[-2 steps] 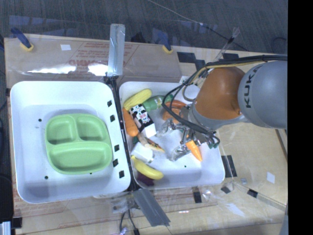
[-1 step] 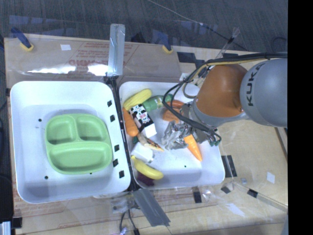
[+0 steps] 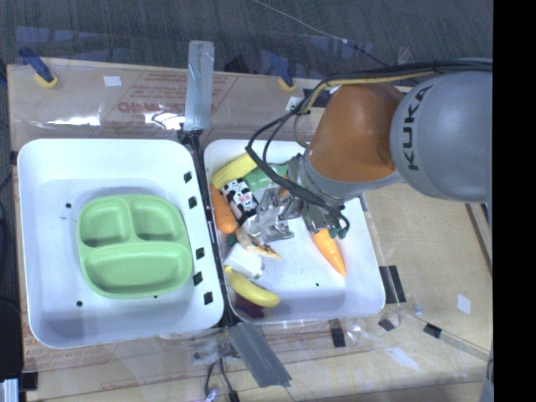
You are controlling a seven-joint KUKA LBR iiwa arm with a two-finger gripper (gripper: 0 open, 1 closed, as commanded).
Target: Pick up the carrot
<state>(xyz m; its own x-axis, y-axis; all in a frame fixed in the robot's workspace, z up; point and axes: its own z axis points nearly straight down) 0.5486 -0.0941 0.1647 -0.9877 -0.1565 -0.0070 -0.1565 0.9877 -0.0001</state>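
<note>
Arm [image 3: 419, 132] comes in from the right and sits over the right bin [image 3: 364, 283], orange band above the wrist covering the bin's upper right part. Gripper [image 3: 276, 216] is down among the clutter in the middle of that bin, metal parts visible next to a black-and-white patterned item [image 3: 241, 198]; can't tell if the hand is released, clenched or grasping anything, too much overlap there. Carrot [image 3: 329, 249] lies on the bin floor right of the gripper, thick end up by the wrist hardware, tip pointing down-right, just beside the arm's tooling; whether it touches is unclear. A second orange piece [image 3: 224, 214] lies along the bin's left wall. Yellow item [image 3: 233, 171] sits at the upper left of the bin, a green item [image 3: 261, 177] beside it. Banana [image 3: 253, 290] lies near the lower left corner, a small white block [image 3: 243, 263] just above it, a dark purple item [image 3: 244, 308] just below it. Left bin [image 3: 42, 224] holds a green divided plate [image 3: 132, 245], flat, three compartments.
</note>
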